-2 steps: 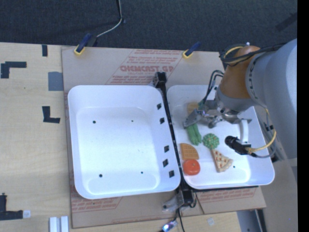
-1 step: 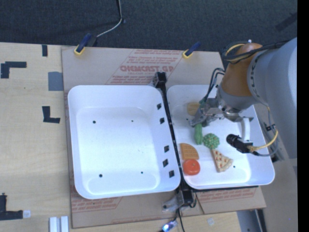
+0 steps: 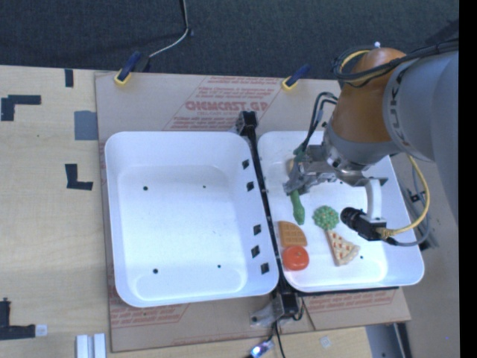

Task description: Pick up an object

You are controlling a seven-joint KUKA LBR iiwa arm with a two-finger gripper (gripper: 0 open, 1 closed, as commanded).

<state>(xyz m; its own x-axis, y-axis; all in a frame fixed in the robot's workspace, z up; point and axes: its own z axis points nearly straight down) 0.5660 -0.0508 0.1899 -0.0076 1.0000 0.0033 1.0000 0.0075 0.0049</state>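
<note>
Five small items are sitting in the right bin (image 3: 406, 274). A long green vegetable (image 3: 297, 204) is lying near its left edge, its upper end under the gripper (image 3: 298, 183). A green broccoli floret (image 3: 326, 216) is resting mid-bin, just above a pizza slice (image 3: 343, 248). A tan bread piece (image 3: 292, 234) and a red tomato (image 3: 296, 257) are lying toward the near-left corner.

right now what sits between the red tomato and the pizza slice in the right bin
In the camera view, nothing sits between the red tomato and the pizza slice: that stretch is bare white floor of the right bin. The broccoli lies above that stretch.
</note>
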